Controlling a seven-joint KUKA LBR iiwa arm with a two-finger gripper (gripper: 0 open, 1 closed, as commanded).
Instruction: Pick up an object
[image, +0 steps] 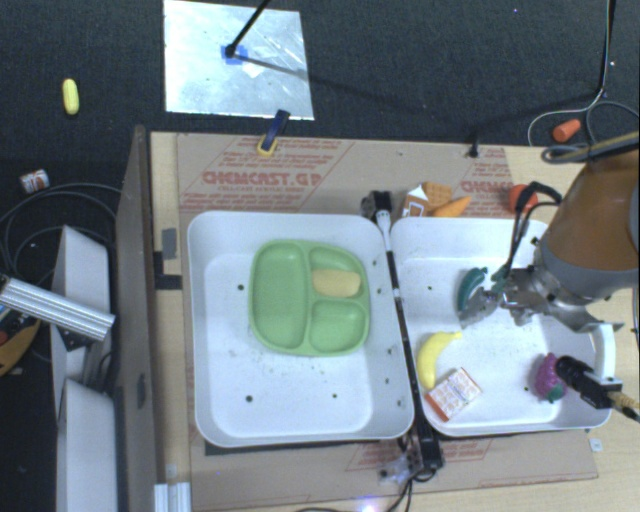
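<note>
My gripper hangs over the middle of the right bin, on the grey arm with its orange band reaching in from the right. A teal object lies right at the gripper's left tip, touching or nearly so; whether it is held is unclear. Lower in the same bin lie a yellow banana, a small red-and-white box and a purple bunch of grapes. In the left bin a green divided plate carries a pale yellow item in its upper right compartment.
Behind the right bin, on the cardboard, lie orange toy pieces. The ridge where the two bins meet runs down the middle. The banana and box sit close to the right bin's front left corner.
</note>
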